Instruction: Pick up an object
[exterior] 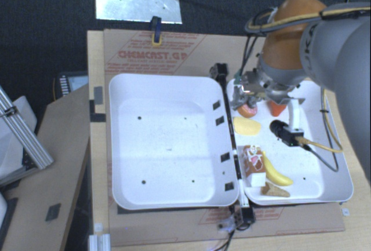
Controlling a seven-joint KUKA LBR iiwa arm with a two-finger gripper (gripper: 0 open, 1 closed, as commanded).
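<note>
The thing we judge likeliest for the pick is a small red-orange rounded object (248, 110). It lies at the far end of the right shallow white plastic bin (324, 177), close to the divide between the two bins. The tool (246, 98) hangs directly over it, so near that the object's upper edge is hidden, and we cannot tell whether the tool is spread, pressed together or touching it. The object looks rounded with no clear long axis, so the approach seems to turn on a straight drop, not on any turn of the wrist. Just to its right sits an orange cone-like piece (277, 108), near enough to be nudged. Just in front lies a flat pale-yellow oval (247, 126). Nearer the front of the bin a brown printed block (253, 160), a yellow banana (277, 175) and a tan crust-like scrap (275, 190) cluster together, well apart from the tool. The left white bin (168, 145) sits alongside on the bench (64, 128).
</note>
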